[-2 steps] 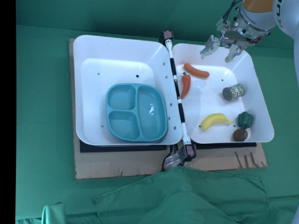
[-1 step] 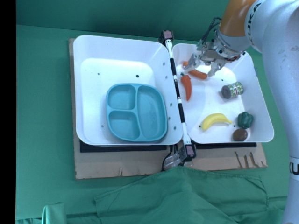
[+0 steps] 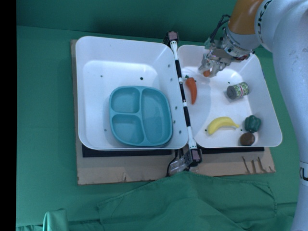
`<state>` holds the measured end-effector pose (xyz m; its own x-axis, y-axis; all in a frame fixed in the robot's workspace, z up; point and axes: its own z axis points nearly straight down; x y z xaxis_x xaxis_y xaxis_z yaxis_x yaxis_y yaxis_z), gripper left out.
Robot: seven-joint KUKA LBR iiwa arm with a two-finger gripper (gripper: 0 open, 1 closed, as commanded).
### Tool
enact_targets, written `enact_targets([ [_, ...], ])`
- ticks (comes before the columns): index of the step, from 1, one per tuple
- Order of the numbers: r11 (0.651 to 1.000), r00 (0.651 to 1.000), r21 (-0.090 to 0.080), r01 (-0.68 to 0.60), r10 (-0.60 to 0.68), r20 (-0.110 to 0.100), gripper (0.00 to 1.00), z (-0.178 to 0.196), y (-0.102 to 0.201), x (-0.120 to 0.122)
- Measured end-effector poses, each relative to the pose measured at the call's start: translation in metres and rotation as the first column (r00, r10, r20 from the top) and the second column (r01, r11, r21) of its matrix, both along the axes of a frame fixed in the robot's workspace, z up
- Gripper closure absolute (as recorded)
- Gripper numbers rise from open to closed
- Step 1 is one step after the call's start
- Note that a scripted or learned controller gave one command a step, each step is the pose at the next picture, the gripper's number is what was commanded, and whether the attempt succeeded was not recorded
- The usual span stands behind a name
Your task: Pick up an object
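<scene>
Camera view: tool (image 3: 210,71) closed on small orange object (image 3: 206,73), round, above right bin (image 3: 269,114).

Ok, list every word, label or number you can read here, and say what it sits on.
No text reads clearly.
Small can in the right bin: it bears a printed label, too small and blurred to read.
Arm: dark marking at the picture's right edge, cut off, unreadable.
Teal divided plate: no markings visible.

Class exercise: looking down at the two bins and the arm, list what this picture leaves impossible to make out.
- Gripper: fingers too small and blurred; the small orange thing at its tip unidentifiable, held or not unclear.
- Can: label too small to read.
- Arm: cut off by the top and right edges.
</scene>
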<state>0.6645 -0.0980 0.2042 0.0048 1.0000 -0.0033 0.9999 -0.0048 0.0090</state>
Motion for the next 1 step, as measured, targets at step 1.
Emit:
enact_targets([
  [1, 1.000, 1.000, 0.002, -0.002, 0.002, -0.004, 1.00, 0.1603, 0.0348, -0.0467],
])
